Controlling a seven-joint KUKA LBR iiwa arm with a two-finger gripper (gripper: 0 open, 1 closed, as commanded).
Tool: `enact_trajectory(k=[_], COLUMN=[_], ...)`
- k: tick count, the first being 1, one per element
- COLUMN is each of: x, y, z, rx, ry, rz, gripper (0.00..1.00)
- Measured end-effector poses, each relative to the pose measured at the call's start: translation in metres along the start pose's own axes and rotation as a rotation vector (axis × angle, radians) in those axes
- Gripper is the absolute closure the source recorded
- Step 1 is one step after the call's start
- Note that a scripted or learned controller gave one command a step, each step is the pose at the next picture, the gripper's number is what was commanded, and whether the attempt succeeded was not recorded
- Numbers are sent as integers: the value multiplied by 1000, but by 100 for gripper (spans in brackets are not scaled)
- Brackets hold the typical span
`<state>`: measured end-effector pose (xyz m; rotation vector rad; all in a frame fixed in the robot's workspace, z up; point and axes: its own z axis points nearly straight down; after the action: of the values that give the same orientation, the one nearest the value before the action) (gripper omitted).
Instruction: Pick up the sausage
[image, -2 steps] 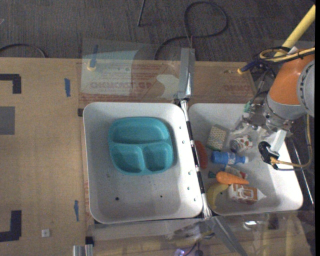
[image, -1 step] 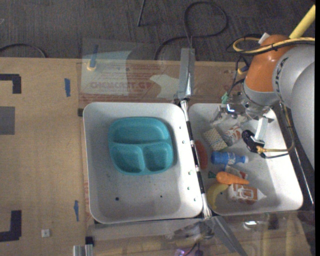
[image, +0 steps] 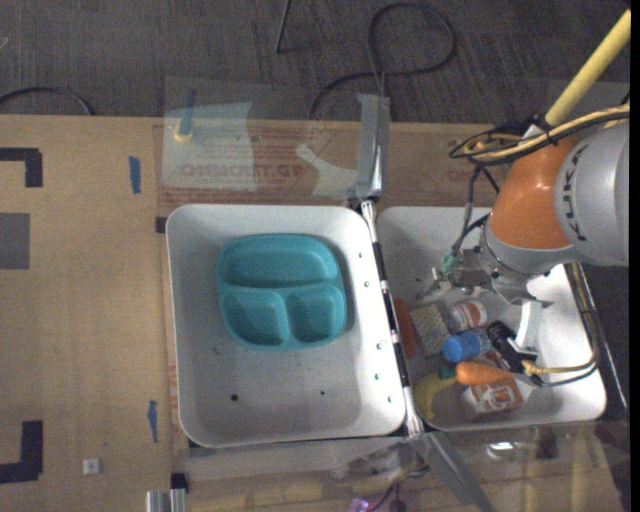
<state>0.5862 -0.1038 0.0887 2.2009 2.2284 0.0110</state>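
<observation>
Camera view: your sausage (image: 404, 328), thin reddish strip, lies in right bin (image: 590, 400) hard against wall shared with left bin (image: 190, 300), long axis along that wall. Gripper (image: 478, 283) hangs above clutter on far side of sausage from that wall, near but apart; you cannot tell jaw state. Readable: "KUKA" on arm (image: 575, 195); faint print on clear sheet (image: 260, 165) beyond left bin, unreadable. Teal divided tray (image: 283, 290) in left bin
</observation>
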Motion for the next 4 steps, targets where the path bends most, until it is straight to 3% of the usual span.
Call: enact_trajectory(k=[1,2,3,4], x=[-19,-61,-98,-68], y=[-49,33,67,23], z=[-1,2,-34,2], rx=[1,6,8,11], ry=[1,0,-1,-3], rz=[-75,32,44,744], gripper=[0,0,0,0])
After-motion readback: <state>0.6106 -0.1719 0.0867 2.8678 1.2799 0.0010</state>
